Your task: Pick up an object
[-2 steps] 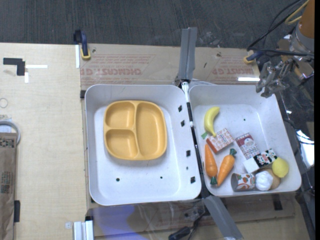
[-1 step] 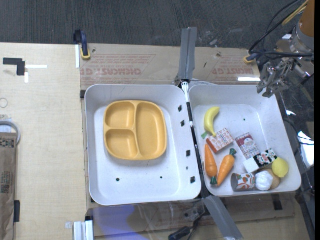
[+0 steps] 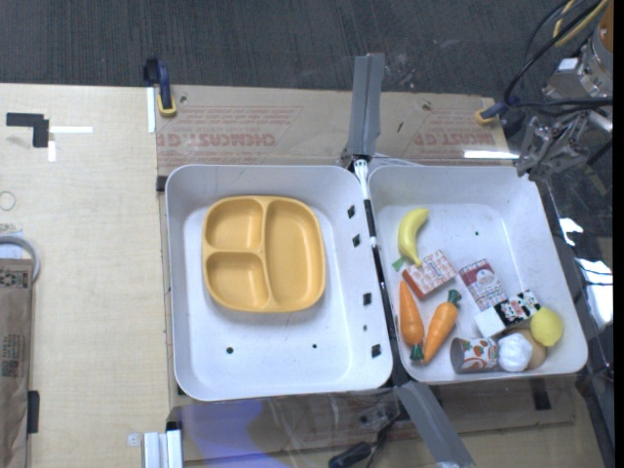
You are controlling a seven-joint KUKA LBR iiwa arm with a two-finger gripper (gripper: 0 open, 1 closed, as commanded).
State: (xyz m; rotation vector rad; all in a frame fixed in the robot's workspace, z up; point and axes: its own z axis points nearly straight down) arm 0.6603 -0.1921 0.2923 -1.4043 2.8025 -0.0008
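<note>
The right bin holds the loose objects. A yellow banana lies near its left wall, and below it are two orange carrots. Two small red-and-white cartons sit mid-bin. A black-and-white box, a yellow lemon, a tipped can and a white round item crowd the front right corner. My gripper hangs above the bin's back right corner, well away from all of them, amid cables.
A yellow three-compartment plate rests in the left bin. A grey divider post rises behind the wall shared by the bins. Cardboard lies behind the bins, and the wooden bench extends left.
</note>
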